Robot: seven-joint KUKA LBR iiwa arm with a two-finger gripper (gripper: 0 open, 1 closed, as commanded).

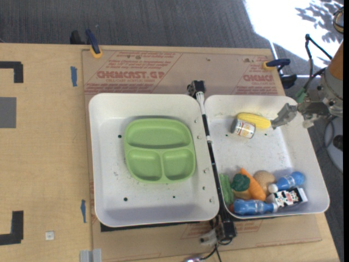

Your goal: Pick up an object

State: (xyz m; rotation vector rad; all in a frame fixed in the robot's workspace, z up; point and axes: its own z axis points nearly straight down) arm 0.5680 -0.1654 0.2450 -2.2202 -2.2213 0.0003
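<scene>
I see two smooth white plastic bins [109,146], a matt green plastic divided plate [160,149], and brown cardboard-like sheet [163,70] on a pale wood-look bench [38,162].

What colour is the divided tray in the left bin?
Light green, plain with no pattern. The divided tray shows clearly in the camera view.

Pincer [294,113] low at right, arm's orange band above the wrist.

Even, bright indoor light falls on the counter [43,162] and both white bins [103,146], with only soft, faint shadows. Strong sunlight makes a blown-out, dappled patch on the floor [289,10] at upper right. Focus is slightly soft throughout.
</scene>
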